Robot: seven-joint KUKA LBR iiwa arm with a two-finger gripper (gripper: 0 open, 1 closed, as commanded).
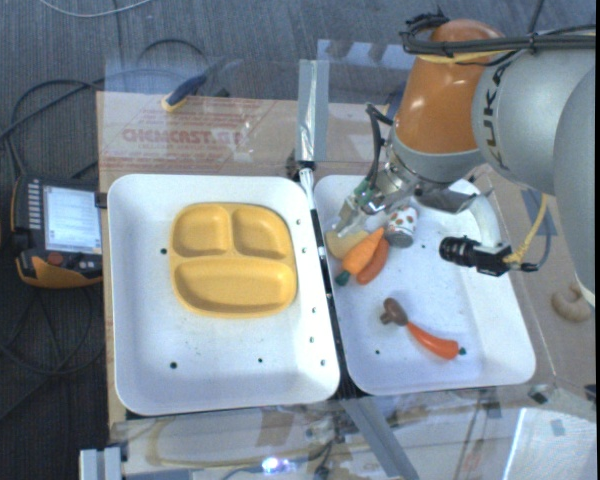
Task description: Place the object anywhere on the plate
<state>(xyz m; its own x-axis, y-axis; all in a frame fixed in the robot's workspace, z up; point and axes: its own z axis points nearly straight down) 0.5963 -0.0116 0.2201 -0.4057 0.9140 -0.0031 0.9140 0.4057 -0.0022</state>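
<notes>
The yellow compartmented plastic plate (233, 258) lies bare in the left white bin (140, 368). The gripper (365, 208) hangs over the orange toy carrot (365, 256) in the right bin (500, 358) (its grip I cannot tell). Judging by this, picking and placing both remain.

High slanted view over both bins (325, 268)

Plate (233, 258) seemingly clear above
</notes>
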